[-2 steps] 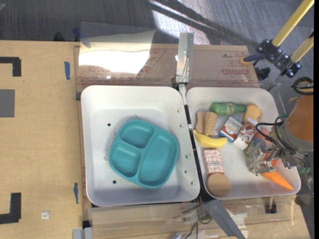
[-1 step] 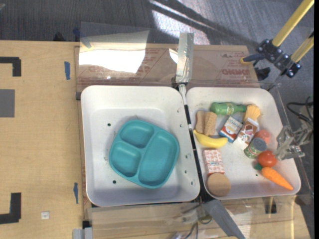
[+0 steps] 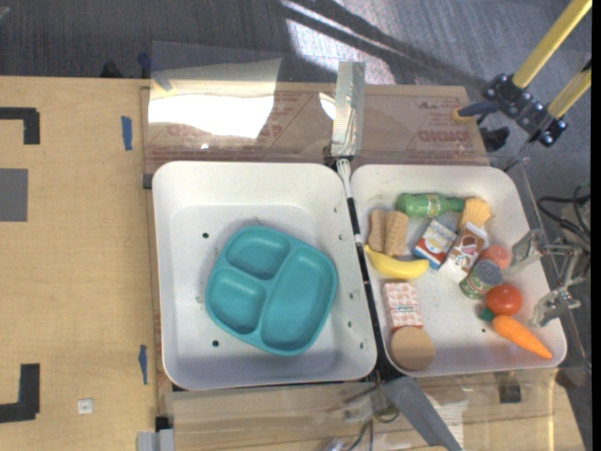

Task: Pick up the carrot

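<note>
One cam only, fixed above my bench, looked down at a slant. Far edge of bench sat at top of frame, near edge at bottom. Mid-range: both bins fit whole, left bin [image 3: 178, 252] centre-left, right bin [image 3: 526, 205] centre-right, its outer rim close to frame's right side. Bare bench top [image 3: 66, 252] filled left third. Grey floor [image 3: 188, 7] ran across top of frame, w/ yellow stand legs [image 3: 554, 36] at upper right. No 2nd view, so no overlap.
</note>
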`<state>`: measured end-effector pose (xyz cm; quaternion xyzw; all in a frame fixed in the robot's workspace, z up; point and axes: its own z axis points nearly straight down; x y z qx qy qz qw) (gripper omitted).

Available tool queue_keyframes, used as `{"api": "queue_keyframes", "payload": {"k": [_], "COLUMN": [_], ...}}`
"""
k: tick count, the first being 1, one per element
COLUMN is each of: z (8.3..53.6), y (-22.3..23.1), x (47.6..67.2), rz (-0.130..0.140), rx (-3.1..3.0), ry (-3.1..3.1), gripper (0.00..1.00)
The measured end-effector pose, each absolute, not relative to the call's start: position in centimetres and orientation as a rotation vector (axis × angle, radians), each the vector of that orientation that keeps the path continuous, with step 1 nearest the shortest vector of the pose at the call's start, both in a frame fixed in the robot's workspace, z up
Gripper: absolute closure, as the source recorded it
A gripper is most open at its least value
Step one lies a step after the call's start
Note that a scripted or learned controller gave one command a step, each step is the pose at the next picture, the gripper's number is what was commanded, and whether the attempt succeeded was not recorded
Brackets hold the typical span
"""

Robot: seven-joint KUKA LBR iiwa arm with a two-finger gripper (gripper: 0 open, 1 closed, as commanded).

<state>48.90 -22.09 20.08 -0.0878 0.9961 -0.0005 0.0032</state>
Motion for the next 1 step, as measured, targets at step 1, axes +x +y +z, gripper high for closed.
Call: {"api": "queue_keyframes", "payload": {"k": [1], "z": [14.37], "y": [-22.57], "x": [50.47], "rz": [-0.03], "rx": [-0.253], "ry": [3.089], "gripper": [0.0]}}
